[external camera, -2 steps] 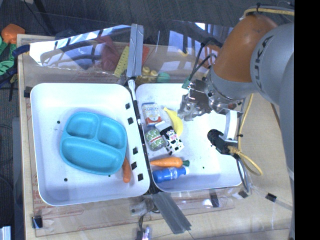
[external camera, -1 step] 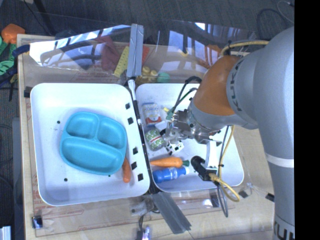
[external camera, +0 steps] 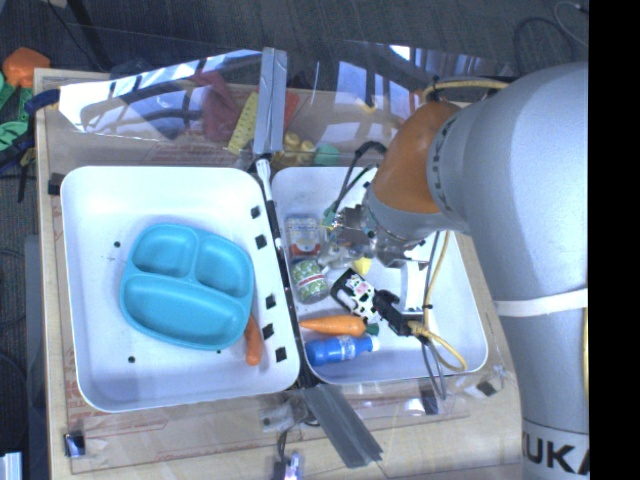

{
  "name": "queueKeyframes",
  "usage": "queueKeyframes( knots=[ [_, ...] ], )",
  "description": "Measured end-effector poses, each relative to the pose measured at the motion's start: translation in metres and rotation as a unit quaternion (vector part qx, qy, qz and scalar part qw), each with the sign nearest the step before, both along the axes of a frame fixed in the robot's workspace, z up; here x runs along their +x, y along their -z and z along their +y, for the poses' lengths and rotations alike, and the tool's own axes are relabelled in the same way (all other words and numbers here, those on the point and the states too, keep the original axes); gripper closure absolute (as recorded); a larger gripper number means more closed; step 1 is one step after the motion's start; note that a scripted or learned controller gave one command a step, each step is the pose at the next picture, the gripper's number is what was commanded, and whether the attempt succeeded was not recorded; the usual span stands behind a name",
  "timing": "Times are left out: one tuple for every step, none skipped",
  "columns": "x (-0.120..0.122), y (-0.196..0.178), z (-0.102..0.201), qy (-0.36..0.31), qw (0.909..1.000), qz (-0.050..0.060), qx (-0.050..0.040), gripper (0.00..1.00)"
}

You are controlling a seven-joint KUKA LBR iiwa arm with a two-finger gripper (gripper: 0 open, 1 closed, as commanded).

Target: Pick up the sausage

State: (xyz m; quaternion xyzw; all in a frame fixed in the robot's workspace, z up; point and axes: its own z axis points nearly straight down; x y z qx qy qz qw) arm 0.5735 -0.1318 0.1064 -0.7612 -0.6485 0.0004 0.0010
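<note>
The sausage (external camera: 253,343) lies in the left bin (external camera: 90,268) beside the blue tray (external camera: 187,284); your pincer (external camera: 352,230) hovers over the right bin (external camera: 468,313), its state unreadable, so cross over and descend squarely

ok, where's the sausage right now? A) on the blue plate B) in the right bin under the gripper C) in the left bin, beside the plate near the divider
C: the sausage lies on the left bin floor, just off the blue plate, by the divider.
</note>
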Motion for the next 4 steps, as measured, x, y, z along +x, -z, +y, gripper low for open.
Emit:
queueKeyframes(
  knots=[
    [-0.037, -0.009, -0.064, 0.062, 0.9981, 0.002, 0.0003, 1.00],
    [-0.068, -0.051, -0.067, -0.036, 0.9994, 0.001, 0.0011, 1.00],
    [-0.096, -0.065, -0.066, -0.061, 0.9981, 0.001, 0.0009, 1.00],
    [-0.097, -0.025, -0.073, -0.211, 0.9775, 0.001, 0.0011, 1.00]
  ],
)
